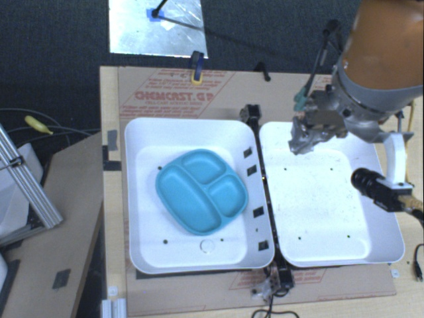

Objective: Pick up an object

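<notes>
Over the right bin (371, 244), at about 12 o'clock of its floor: gripper (303, 143), hanging from the grey arm (384, 45) with its orange band, tips close above the white floor near the back wall. Nothing shows between the tips. Whether the fingers are spread or closed cannot be told; they blur into a dark grey cluster.

Left bin (142, 144), centre: blue tray (202, 191), three compartments, lying flat and turned slightly askew. It is the one loose object fit to pick, and it lies well apart from the gripper, at roughly 8 o'clock from it, across the divide between the bins.

Step in hand, as judged: the approach, with no grasp made. The gripper is placed over a stretch of floor that bears nothing. The next move calls for travel across the divide to the tray, then a descent onto a rim or a compartment wall, since the broad flat body offers little for a two-finger pinch.

Hard to make out: the fingertips and their gap; a black cylindrical fitting (374, 187) at 3 o'clock of the right bin, purpose unclear; the arm's upper part, cut off by the frame edge.
</notes>
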Available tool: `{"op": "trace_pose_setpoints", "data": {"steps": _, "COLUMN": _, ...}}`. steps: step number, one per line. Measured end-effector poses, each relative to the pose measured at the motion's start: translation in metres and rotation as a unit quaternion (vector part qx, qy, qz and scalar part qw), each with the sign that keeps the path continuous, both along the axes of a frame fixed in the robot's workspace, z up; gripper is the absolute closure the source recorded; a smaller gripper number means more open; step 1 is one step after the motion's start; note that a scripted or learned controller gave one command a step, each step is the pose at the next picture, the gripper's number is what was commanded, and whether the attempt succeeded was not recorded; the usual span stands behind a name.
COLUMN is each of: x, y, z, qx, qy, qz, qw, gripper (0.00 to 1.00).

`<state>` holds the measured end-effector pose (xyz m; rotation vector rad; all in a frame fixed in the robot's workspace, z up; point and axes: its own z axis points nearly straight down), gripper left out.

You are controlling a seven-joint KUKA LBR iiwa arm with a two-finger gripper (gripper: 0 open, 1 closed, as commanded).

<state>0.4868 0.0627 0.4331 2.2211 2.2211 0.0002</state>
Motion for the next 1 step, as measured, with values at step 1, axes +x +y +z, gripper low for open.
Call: {"op": "trace_pose_setpoints", "data": {"steps": 1, "x": 0.0017, "y": -0.0484, "z": -0.0568, "qx": -0.0007, "qy": 0.001, "qz": -0.002, "qw": 1.0000, "gripper": 1.00}}
